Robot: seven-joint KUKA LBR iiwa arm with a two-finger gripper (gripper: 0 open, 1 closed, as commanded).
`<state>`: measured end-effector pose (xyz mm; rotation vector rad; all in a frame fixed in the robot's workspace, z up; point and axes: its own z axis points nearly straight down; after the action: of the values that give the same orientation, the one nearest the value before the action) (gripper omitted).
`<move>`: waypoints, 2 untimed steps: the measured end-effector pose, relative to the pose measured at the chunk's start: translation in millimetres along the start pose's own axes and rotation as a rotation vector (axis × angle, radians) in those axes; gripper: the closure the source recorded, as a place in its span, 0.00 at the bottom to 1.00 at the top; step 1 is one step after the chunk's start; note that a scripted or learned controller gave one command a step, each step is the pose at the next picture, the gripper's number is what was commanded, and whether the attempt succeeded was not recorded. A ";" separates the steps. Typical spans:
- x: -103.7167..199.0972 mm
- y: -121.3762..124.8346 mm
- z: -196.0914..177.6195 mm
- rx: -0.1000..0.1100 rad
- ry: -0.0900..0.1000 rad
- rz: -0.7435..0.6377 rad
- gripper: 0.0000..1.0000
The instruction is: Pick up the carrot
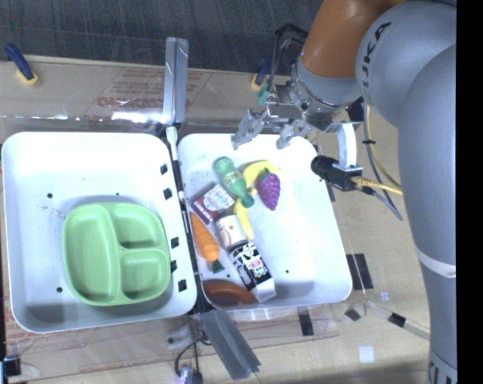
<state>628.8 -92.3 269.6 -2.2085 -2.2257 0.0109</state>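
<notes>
The spread, empty tool hovers up-right of the carrot, which lies lengthwise along the bin's left wall.

My arm is grey with an orange band, and my claw is silvery grey. Both bins are white. The sectioned plate is pale green. The carrot is orange, the grapes purple, the banana yellow, the bottle green, the carton black-and-white patched. The tabletop is tan.
</notes>
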 end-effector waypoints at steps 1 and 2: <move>-8.1 -87.7 144.8 0.000 0.002 -0.092 0.00; -8.4 -148.2 177.5 -0.018 -0.011 -0.157 0.00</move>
<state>479.1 -102.0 93.4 -2.0394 -2.4076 0.0024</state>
